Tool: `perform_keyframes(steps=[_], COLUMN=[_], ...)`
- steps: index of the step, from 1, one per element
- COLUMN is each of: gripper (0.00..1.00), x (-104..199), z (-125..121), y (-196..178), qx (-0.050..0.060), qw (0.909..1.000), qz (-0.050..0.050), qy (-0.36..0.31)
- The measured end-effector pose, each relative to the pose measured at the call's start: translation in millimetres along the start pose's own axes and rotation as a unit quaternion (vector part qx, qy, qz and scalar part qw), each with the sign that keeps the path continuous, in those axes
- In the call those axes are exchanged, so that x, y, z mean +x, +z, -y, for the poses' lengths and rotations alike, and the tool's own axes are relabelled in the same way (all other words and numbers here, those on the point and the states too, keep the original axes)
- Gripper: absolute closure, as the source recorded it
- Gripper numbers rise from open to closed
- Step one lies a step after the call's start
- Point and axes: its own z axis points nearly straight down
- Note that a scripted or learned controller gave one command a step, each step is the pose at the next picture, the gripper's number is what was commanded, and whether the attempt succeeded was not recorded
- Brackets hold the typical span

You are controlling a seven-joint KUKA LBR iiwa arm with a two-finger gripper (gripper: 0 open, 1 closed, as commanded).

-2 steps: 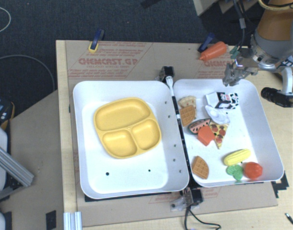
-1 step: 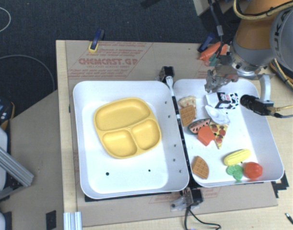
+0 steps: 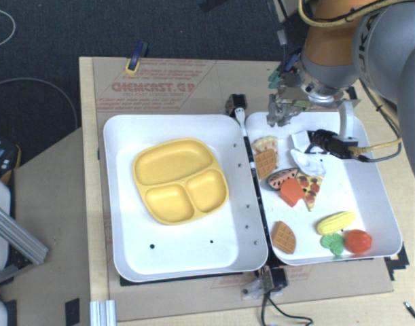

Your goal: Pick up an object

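My gripper (image 3: 278,116) hangs over the far left part of the right bin (image 3: 380,195), its fingers pointing down with nothing seen between them. Just below it lie a bread-like piece (image 3: 265,143) and a waffle square (image 3: 266,162). Further down are a watermelon slice (image 3: 283,176), a red-orange wedge (image 3: 291,192), a pizza slice (image 3: 310,187) and a white crumpled item (image 3: 306,159). Near the front lie a round waffle (image 3: 283,237), a yellow corn cob (image 3: 335,221), a green piece (image 3: 335,242) and a red tomato (image 3: 358,241).
The left bin (image 3: 125,250) holds a yellow divided plate (image 3: 180,180). A black rail (image 3: 251,175) runs between the two bins. A blue and yellow clip (image 3: 134,58) lies on the board at the back left.
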Motion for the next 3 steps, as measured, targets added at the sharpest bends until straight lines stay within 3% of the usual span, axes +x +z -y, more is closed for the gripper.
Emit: perform_keyframes(steps=[3], gripper=[1.00], x=[0], z=[4], y=[-10], qx=[0.000], qw=[1.0000], qz=[0.001], qy=[0.002])
